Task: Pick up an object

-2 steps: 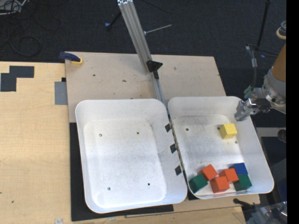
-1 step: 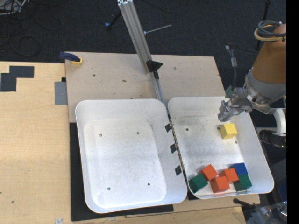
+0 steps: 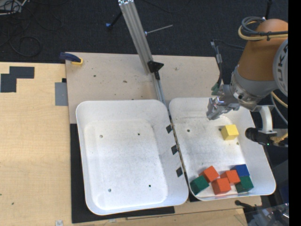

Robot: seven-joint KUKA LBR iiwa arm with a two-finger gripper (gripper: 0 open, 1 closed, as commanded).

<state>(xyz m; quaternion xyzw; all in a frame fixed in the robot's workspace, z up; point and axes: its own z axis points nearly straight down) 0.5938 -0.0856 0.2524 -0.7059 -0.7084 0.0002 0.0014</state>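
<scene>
Yellow block [image 3: 229, 132]: lies alone on the floor of the right bin, in its upper right part, right of the frame's middle, apart from the other blocks.
Hand [image 3: 215, 113]: sits above the upper part of the right bin, up and to the left of the yellow block and not touching it; nothing shows between its fingers, and whether they are spread or closed I cannot tell.
Arm [image 3: 258, 65]: grey with an orange band, comes in from the upper right of the frame and tilts down toward the bin.
Block cluster: at the lower right of the frame, in the right bin's near corner, packed close together. Three orange blocks [image 3: 221, 185] in the middle, a green block [image 3: 199, 184] at the left end, a blue block [image 3: 241, 170] at the upper right, and a second green block [image 3: 244, 185] at the right end.
Right bin [image 3: 197, 140]: shallow, white, holding all the blocks.
Left bin [image 3: 122, 154]: shallow, white, just beside the right bin, their inner rims meeting at the frame's centre.
Desk [image 3: 108, 79]: light tan board under both bins.
Aluminium rail [image 3: 138, 36]: slants from the top centre of the frame down to the gap between the bins.
</scene>
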